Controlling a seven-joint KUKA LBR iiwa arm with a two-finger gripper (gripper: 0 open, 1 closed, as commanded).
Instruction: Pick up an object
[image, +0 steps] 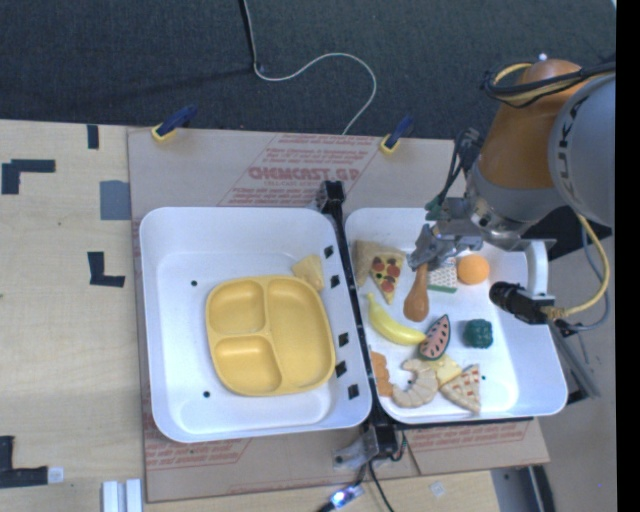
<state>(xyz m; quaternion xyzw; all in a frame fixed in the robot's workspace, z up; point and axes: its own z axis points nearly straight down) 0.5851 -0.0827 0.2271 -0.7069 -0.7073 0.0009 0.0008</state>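
Note:
The right bin (530, 385) holds several toy foods: a pizza slice (385, 270), a banana (393, 325), a brown drumstick-shaped piece (417, 296), an orange (473, 269), a watermelon slice (435, 338), a dark green piece (478, 333) and pale biscuit-like pieces (418, 385). My gripper (432, 250) hangs over the bin's upper middle, right above the top end of the brown piece and beside the orange. I see nothing held between its fingers.
The left bin (165, 300) holds a yellow divided tray (268, 333) and a pale yellow piece (310, 268) at its top right. A black divider (345, 300) separates the bins. The arm's orange band (525, 110) rises at the right. A white cable (320, 65) lies behind.

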